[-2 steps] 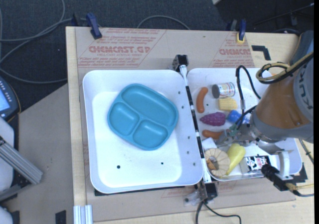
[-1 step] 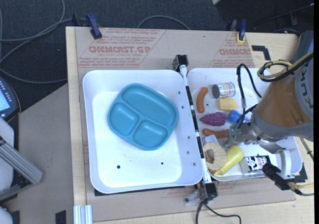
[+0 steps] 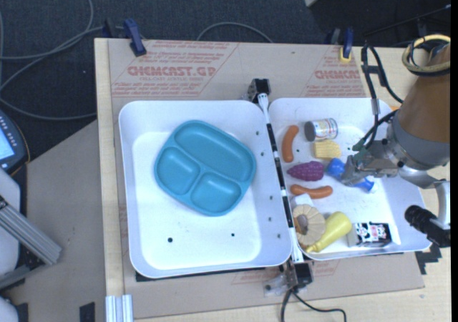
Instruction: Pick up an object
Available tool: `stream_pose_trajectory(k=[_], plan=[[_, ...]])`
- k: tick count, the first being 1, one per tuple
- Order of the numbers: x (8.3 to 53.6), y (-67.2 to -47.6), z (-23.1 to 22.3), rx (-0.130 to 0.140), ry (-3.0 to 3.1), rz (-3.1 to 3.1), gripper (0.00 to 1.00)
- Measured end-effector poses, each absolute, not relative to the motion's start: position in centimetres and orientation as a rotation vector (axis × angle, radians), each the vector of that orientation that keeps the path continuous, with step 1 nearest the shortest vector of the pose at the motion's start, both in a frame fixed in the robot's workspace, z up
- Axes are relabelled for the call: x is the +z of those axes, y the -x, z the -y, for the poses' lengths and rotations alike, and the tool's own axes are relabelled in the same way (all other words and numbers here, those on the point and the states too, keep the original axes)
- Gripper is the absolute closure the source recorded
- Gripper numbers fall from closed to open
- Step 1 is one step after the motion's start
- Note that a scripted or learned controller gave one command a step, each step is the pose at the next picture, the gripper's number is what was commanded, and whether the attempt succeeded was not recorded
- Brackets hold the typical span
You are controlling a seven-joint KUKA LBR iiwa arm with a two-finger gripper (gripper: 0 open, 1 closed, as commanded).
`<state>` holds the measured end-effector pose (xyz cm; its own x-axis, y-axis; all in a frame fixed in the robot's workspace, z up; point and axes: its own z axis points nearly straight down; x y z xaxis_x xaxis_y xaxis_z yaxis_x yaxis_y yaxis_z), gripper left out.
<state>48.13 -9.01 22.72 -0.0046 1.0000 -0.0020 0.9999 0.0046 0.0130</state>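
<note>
Widest of all, the bench (image 3: 179, 70): a board clamped down at its far edge, likely so that nothing shifts under the arm. On it, two white bins pressed side by side. Left bin (image 3: 143, 170) well off to the far side of the gripper, taken up by a blue divided plate (image 3: 206, 167) lying flat. Right bin (image 3: 401, 206) directly beneath the gripper, crowded with small items, so probably the picking side.

Next, the grey arm (image 3: 422, 124), reaching in across the right bin's outer wall. Gripper (image 3: 356, 170) low over the middle of the clutter, seemingly set for a grasp. How far open, and whether closed on anything, cannot be told from this angle.

Then the contents, down in size. Yellow squash (image 3: 330, 231) and a tan shell-like piece (image 3: 308, 219), touching, towards the near wall from the gripper. Black-and-white carton (image 3: 372, 232) also on the near side. Purple grape bunch (image 3: 306, 169) just beyond the gripper towards the left bin. Two orange sausages: one (image 3: 289, 140) near the divider, one (image 3: 312, 190) below the grapes. Silver can (image 3: 322, 129) and a yellow block (image 3: 327, 149) on the far side.

Smallest, a blue object (image 3: 335, 167) – touching or just under the gripper, with more blue at the opposite edge. By judgement the likeliest target; not seen lifted.
</note>
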Motion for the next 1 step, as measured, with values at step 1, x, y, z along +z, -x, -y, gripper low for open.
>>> stream_pose_trajectory(k=[1], plan=[[21.98, -47.94, 9.11, 0.0, -2.22, -2.222, 0.0]])
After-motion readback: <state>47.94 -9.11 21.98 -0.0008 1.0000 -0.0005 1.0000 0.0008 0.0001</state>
